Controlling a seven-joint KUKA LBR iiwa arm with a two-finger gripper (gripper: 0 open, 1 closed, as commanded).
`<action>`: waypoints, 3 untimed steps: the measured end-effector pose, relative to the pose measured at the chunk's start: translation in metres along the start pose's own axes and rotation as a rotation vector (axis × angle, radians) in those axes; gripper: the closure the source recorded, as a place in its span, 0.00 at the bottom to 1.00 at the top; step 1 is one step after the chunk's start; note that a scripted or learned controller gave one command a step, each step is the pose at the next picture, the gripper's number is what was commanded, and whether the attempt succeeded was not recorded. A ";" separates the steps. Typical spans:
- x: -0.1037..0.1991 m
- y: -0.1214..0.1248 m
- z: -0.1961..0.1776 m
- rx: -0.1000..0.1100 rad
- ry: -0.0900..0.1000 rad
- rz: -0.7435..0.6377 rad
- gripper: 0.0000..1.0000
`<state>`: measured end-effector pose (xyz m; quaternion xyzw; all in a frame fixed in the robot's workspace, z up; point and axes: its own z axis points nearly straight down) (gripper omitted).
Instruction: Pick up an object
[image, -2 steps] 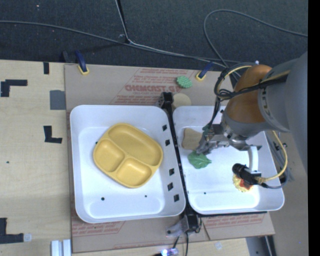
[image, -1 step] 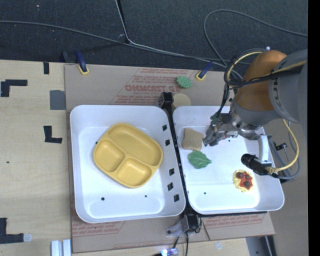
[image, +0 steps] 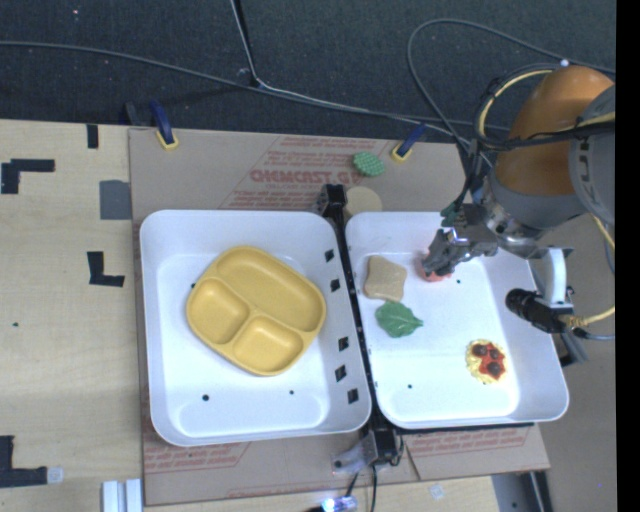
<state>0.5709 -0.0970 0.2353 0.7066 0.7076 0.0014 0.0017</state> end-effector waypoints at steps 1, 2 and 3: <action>0.000 0.001 -0.047 0.000 0.000 -0.001 1.00; 0.059 0.017 -0.045 0.005 0.001 -0.005 1.00; 0.112 0.025 -0.023 0.007 0.000 -0.004 1.00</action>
